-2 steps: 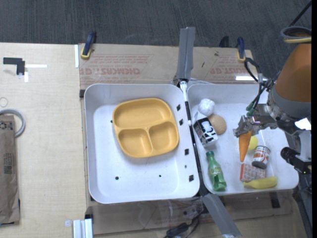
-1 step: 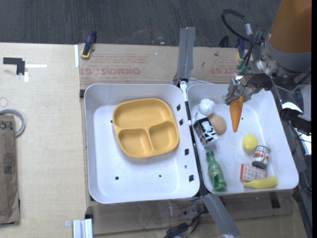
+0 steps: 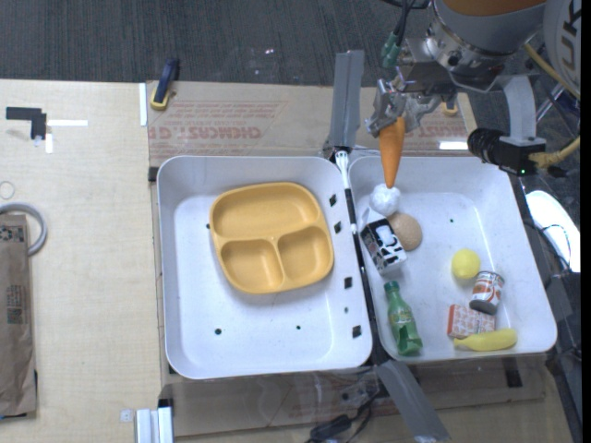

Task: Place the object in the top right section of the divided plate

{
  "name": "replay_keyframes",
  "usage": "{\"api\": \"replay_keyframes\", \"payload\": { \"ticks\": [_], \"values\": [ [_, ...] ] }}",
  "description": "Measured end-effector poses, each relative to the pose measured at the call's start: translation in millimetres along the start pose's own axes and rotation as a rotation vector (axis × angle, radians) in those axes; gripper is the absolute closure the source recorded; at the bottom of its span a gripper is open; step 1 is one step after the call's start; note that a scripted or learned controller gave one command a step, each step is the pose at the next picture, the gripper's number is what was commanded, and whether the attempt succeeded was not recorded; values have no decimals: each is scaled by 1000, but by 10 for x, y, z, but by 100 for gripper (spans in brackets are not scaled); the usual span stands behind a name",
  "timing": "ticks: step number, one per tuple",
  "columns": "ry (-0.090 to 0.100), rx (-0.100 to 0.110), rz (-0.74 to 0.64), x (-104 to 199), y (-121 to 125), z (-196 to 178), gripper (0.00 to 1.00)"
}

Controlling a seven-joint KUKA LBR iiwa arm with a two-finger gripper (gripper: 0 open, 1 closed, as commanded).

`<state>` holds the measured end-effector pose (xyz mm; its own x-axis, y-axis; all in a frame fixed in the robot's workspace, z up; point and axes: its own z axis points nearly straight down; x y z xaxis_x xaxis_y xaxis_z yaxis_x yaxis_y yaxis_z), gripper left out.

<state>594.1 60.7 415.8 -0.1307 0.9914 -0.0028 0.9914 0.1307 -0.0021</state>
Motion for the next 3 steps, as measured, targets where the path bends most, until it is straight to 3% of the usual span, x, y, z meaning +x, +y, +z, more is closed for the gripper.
{"api": "replay_keyframes", "payload": {
  "ticks": [1, 2, 3],
  "values": [
    [0, 2, 33, 528, -56, 1822, 100],
    [3, -3, 373, 981, -145, 3024, 100],
    [0, 3, 643, 1614, -470, 2865, 100]
  ]
}}
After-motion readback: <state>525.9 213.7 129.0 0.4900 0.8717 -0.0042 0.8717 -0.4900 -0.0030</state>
